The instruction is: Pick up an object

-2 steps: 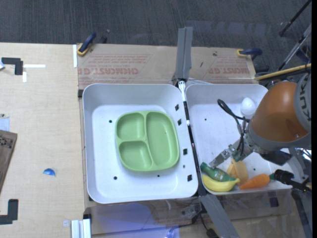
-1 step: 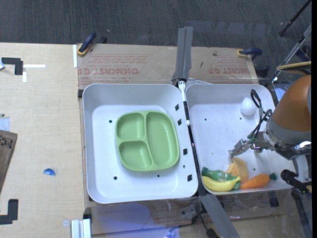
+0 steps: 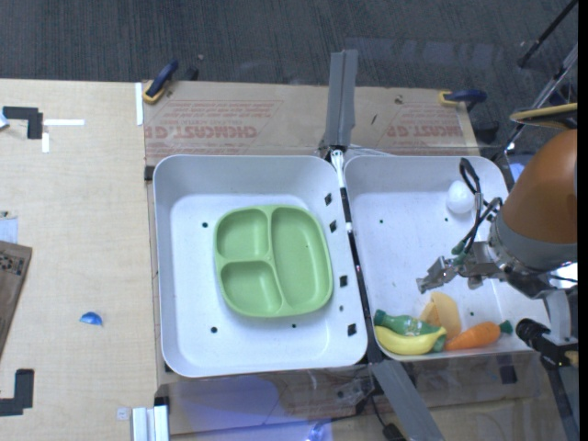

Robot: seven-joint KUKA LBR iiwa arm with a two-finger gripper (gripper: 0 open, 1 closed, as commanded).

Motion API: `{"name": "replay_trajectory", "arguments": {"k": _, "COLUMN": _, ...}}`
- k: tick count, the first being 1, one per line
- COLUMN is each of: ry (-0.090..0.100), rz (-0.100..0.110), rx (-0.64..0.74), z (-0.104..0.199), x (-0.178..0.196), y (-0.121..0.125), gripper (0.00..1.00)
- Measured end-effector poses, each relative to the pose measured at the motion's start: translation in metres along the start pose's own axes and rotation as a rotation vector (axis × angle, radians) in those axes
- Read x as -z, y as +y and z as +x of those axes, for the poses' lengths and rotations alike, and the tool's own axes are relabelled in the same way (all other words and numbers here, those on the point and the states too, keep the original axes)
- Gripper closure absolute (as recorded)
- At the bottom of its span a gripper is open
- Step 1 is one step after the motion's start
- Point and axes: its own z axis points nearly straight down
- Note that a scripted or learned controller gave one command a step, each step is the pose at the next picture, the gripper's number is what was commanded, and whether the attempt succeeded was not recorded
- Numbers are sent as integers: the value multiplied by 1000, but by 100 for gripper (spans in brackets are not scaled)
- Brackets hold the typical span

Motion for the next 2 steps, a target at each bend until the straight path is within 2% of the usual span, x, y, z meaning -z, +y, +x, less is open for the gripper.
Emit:
{"name": "replay_trajectory", "arguments": {"k": 1, "ry": 1, "rz": 3, "rx": -205, "z": 5, "x": -58, "y": -2, "gripper": 0}}
{"name": "replay_trajectory", "arguments": {"k": 2, "ry": -1, "rz": 2, "rx": -206, "z": 4, "x": -49, "y": -2, "gripper": 100}}
